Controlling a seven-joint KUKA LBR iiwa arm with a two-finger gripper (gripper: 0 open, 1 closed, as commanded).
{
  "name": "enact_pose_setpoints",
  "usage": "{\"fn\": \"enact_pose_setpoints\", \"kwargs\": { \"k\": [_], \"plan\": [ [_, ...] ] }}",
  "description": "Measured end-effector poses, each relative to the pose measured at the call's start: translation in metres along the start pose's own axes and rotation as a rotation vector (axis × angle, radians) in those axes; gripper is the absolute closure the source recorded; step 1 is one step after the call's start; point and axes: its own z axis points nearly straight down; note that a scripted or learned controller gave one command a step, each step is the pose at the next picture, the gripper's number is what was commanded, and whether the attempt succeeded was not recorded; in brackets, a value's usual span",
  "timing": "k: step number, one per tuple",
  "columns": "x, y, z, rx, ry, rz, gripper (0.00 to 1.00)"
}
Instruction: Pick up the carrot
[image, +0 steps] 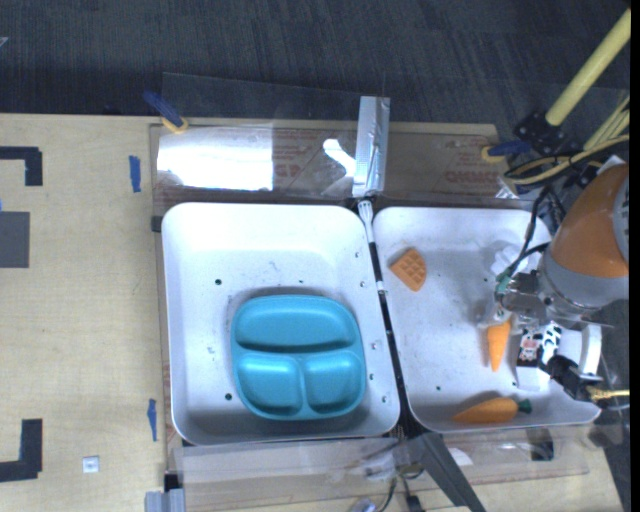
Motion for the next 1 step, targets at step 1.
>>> {"fn": "enact_pose_setpoints", "kwargs": {
  "k": [1],
  "plan": [
    [0.0784,0.0103,-0.1342,0.004,0.002,0.086,1.0]
  ]
}}
